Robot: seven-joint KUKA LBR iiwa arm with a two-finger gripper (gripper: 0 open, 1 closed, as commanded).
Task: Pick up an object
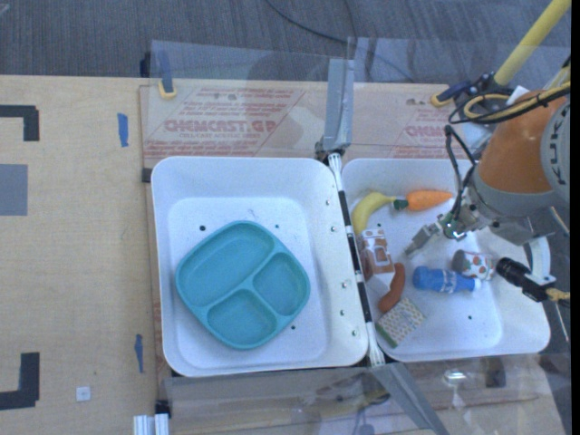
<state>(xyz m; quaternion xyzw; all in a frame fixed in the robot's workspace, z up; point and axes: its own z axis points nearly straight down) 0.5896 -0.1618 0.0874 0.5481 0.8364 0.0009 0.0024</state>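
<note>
A grey arm (524,208) is seen, capped by a rounded orange band (517,157). Black cables (471,166) are looped beside it. A slim metallic gripper (435,233) is fitted at the end.

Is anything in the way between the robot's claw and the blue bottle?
Nothing visible is. The gripper hangs above bare white floor of the right bin, and the blue bottle lies just below it in the picture, with open floor between. The nearest neighbours, a sausage and a small box, lie off to the picture's left.
</note>
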